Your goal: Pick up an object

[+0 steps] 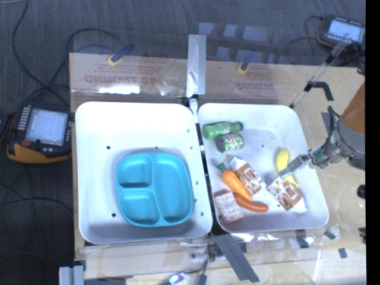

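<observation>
The arm (350, 136) is grey metal, with an orange band (358, 108) above the wrist. The wrist is a rounded silvery-grey collar. From it a slim, pale grey gripper (289, 167) tapers toward its tip, with small dark fittings at its base.

Two white bins (249, 113) on a pale brown bench (148, 76) printed with faded red lettering. In the left bin, a turquoise plate (155, 187). In the right bin: a green bottle (222, 129); a green can (230, 142) with a dark end; a yellow banana (282, 158); an orange carrot (236, 183) with a green top; a red-orange sausage (251, 205); brown-and-white cartons (248, 177); a reddish-brown packet (227, 206). At right, a grey arm (350, 136) banded in orange. Below everything, dark grey carpet (89, 16).
</observation>
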You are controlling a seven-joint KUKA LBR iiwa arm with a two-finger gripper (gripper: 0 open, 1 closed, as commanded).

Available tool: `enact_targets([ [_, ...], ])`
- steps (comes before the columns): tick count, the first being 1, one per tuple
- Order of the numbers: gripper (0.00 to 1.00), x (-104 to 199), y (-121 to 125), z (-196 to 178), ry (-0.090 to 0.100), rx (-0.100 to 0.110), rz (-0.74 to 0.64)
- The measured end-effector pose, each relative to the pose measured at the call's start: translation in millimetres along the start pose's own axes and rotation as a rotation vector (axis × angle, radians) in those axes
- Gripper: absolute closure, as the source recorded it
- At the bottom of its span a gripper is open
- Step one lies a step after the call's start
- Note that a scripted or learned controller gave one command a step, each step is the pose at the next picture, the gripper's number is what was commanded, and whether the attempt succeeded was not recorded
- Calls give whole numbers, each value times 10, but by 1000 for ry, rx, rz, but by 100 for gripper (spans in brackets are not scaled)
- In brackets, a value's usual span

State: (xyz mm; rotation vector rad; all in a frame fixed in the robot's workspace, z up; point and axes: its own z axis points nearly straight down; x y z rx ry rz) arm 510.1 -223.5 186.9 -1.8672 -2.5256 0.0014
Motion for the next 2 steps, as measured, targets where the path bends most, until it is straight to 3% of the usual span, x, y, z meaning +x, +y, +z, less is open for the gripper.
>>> enact_targets([
  [1, 0, 278, -195, -34, 1, 1, -58],
  [2, 0, 733, -46, -736, 2, 1, 171],
])
